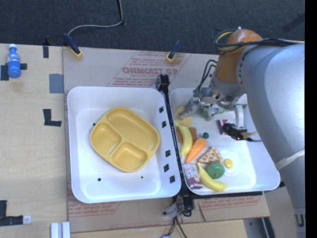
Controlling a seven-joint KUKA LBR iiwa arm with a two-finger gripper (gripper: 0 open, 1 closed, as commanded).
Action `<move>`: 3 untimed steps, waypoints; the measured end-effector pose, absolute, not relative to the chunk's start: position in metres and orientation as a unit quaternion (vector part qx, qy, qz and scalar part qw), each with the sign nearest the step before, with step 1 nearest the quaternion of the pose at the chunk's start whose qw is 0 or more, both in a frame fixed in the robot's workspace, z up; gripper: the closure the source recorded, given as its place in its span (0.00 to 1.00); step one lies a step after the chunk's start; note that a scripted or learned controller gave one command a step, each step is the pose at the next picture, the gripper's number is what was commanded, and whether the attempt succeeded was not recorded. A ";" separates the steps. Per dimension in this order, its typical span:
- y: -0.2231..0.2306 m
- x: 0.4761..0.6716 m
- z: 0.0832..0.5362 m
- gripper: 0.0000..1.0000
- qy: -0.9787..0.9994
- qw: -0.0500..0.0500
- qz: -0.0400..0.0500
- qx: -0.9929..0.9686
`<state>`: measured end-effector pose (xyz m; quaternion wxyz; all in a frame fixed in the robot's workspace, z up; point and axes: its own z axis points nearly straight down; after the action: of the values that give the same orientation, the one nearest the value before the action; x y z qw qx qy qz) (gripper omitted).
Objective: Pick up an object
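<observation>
From the overhead camera I see my grey two-finger gripper (198, 109) poised low over the right white bin (247, 175), its fingers spread and gripping nothing, lined up above the toy food. The nearest target, a curved yellow plastic banana (185, 139), lies beside an orange toy carrot (195, 149) against the divider wall, while the yellow compartment tray (125, 139) sits alone in the left white bin (79, 133).

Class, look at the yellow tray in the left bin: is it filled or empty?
Empty. The tray lies flat in the left bin, and all three of its compartments show bare yellow plastic.

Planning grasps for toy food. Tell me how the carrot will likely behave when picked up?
The carrot tapers to a point, so it may slip toward its thin end. Its round body could roll if nudged. It lies against a banana, which probably shifts too.
</observation>
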<state>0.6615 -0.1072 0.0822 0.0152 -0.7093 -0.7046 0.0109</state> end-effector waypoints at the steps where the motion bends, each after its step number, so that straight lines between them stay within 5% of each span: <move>1: -0.100 0.661 0.082 0.00 -0.704 0.011 0.014 -0.710; 3: -0.100 0.661 0.082 0.00 -0.704 0.010 0.014 -0.710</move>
<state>0.6612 -0.1002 0.0823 0.0103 -0.7099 -0.7041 0.0139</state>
